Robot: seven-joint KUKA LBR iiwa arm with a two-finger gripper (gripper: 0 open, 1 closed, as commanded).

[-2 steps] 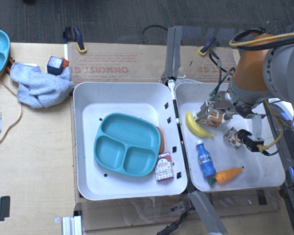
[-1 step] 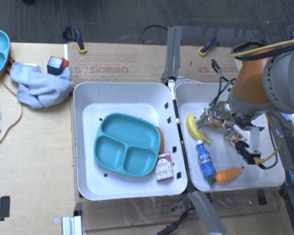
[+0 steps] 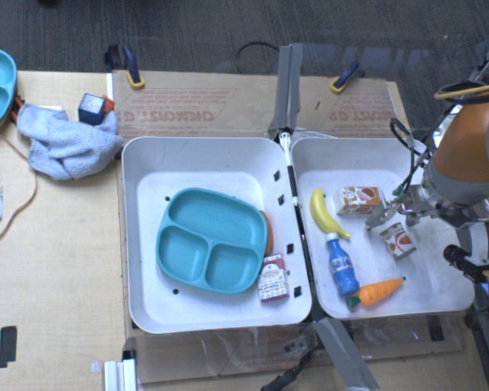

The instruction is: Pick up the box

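I saw the arm over the right bin's right edge, the hand down between two small boxes. Upper box near the banana, lower box just beside the hand. Couldn't tell its grip state.

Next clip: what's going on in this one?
The arm reaches in over the right bin, its gripper hovering between two small cartons, touching neither clearly. Nothing is visibly held. A banana, blue bottle and carrot lie beside them. The left bin holds a teal divided plate and another small box.
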